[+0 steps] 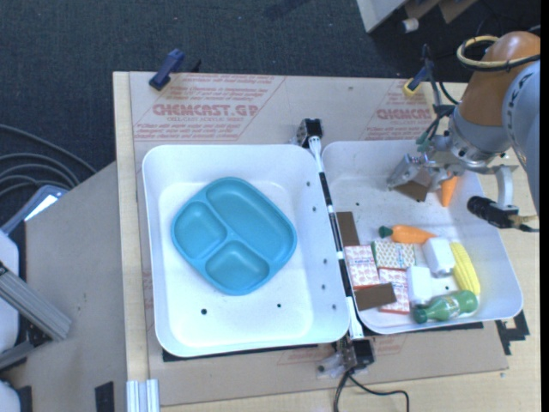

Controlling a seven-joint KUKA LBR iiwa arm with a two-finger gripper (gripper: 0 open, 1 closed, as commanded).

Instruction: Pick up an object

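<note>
A blue plate (233,234) is found lying flat in the left bin (171,316), well apart from the arm. In the right bin (506,294), the objects are seen crowded at the near side: cartons (377,264), a brown block (374,296), a carrot (410,233), a corn cob (464,264) and a green bottle (444,306), several touching. The hand (415,178) is placed at the far side of the right bin, above a brown item (417,190), with an orange piece (447,190) just beside it. Whether the hand is open or closed cannot be told, and no grasp can be confirmed. As a judgement, a miss is held likely: the brown item looks flat and may slide, and the orange piece could be nudged by a closing hand.
</note>
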